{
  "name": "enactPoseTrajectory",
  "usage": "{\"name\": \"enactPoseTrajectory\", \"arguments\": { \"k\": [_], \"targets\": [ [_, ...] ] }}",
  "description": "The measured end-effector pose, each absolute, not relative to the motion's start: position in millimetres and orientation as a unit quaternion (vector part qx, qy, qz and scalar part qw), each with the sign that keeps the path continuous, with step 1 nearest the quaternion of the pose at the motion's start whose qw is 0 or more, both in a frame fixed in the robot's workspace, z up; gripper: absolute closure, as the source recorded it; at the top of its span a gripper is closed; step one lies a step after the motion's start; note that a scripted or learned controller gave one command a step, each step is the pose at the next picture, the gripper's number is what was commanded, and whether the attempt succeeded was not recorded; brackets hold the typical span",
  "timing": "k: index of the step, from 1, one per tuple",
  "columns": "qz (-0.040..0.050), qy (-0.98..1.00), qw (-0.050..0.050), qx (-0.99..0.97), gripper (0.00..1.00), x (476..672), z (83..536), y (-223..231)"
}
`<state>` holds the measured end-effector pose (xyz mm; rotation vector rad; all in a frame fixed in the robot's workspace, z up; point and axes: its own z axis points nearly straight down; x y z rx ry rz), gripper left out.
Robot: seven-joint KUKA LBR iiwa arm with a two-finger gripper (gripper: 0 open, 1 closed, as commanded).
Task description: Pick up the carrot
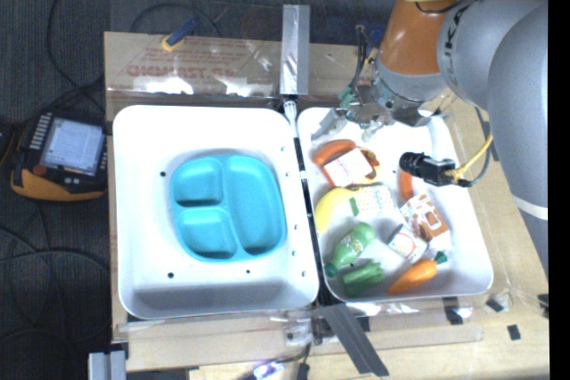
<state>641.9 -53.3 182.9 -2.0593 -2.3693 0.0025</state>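
carrot (415, 275) at the near right corner of the right bin (476, 231), orange body slanted, one end close against the bin's front wall, the other beside a green vegetable (354, 245); likely dropped there loose among the other toy food, not arranged. gripper (359, 115) over the far left corner of the same bin, well apart from the carrot, above an orange-and-white packet (346, 162); fingers hard to make out against the clutter, so cannot tell whether spread or pressed together, nothing visibly between them. blue divided tray (229, 204) alone in the left bin (142, 147). judged: pick not yet begun, with a reach across the crowded bin to come.
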Motion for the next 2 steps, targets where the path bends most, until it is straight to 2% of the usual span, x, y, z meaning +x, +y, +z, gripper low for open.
{"name": "enactPoseTrajectory", "arguments": {
  "k": [1, 2],
  "targets": [
    [0.0014, -0.782, 0.0, -0.624, 0.0, 668.0, 164, -122],
    [-0.0022, -0.746, -0.004, -0.666, 0.0, 601.9, 90, -107]
  ]
}}
